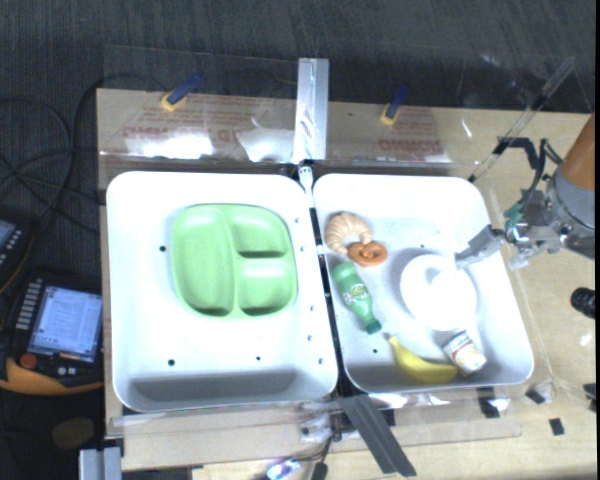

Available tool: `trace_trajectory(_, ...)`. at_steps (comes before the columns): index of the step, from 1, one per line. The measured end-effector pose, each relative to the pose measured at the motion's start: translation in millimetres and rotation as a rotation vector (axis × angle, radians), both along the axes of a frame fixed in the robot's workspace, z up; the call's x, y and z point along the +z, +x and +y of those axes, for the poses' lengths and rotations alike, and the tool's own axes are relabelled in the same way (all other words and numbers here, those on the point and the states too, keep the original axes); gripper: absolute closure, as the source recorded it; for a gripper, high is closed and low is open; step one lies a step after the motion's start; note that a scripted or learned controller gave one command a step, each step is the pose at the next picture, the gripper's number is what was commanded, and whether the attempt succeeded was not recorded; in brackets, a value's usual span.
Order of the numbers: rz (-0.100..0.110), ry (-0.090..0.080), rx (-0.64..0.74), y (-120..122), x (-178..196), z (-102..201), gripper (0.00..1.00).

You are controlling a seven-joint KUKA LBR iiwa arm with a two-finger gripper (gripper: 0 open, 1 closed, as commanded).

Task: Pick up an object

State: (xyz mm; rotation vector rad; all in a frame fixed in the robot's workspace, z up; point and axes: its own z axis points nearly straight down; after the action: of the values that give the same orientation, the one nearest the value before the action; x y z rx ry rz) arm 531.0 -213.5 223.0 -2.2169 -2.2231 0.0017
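Observation:
The right bin [495,218] holds several objects. A croissant [347,228] lies at its back left, with an orange pretzel-like piece [369,253] just in front of it. Beside the divider a green bottle [356,295] lies on its side. A white round bowl [438,288] sits in the middle, and a yellow banana [420,363] and a small white jar with a red band [464,352] lie at the front. My gripper [510,236] hangs over the right bin's right rim, just right of the bowl, with nothing seen in it.
The left bin [140,358] holds a green divided plate [234,259]. A metal post [311,108] stands behind the divider between the bins. Cables and a handheld controller [50,323] lie on the floor to the left. The arm's orange band [583,158] is at the right edge.

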Motion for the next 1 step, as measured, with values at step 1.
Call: trace_trajectory(1, -0.006, -0.002, -0.268, 17.9, -101.5, 52.8, 0.00)
